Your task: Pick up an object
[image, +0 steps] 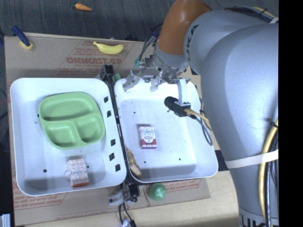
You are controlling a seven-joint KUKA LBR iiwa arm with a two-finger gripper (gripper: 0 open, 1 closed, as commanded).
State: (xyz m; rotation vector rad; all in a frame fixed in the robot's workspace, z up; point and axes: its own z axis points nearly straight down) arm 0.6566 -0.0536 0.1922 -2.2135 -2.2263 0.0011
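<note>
A green divided tray is seen in a white bin; a red-and-white carton, yellow banana and green ball are shown.

bins: white plastic, smooth with a soft sheen, light speckling on the floor of the right one
tray: pale green plastic, smooth, slightly glossy along its rims
arm: grey shell, smooth and satiny, catching broad highlights; orange band looks like glossy plastic
gripper: bare metal parts, dull shine
cardboard: brown, matt, printed red lettering at 12 o'clock of the left bin
red box: printed card, faint gloss
banana: yellow, smooth, plastic-looking
ball: green, matt
floor: dark, rough carpet weave
</note>
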